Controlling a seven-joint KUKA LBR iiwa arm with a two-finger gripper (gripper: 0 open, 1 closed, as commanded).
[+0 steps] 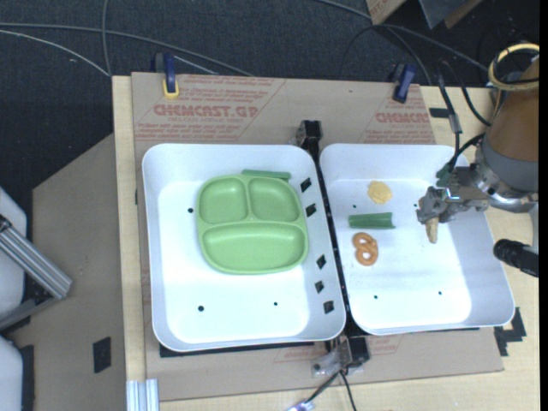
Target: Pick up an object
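The arm (514,139) comes in from the right and is cut off by the frame edge, so only its orange band and grey wrist show. Its pincer (432,217) hangs over the right bin (479,298), towards that bin's upper right part. The fingers are a small, dark, cluttered shape against the white, and I cannot tell whether they are apart or together. A small tan piece (433,231) sits right at the fingertips; whether it is held between them, or is part of a finger, or lies on the bin floor beneath, cannot be made out.

Three loose things lie in the left half of the right bin, apart from the pincer: a yellow lump (379,193) at the top, a green strip (371,221) just below it, and an orange pretzel shape (366,248) below that. None touches another.

The left bin (171,306) holds a green divided plate (253,223) with three compartments. A darker green flat thing (267,175) peeks out from behind the plate's upper edge, mostly hidden by it.

Both bins rest on a brown board (214,101) on the worktop, with printing too faint to read fully. Blue clamps (169,71) grip its far edge.
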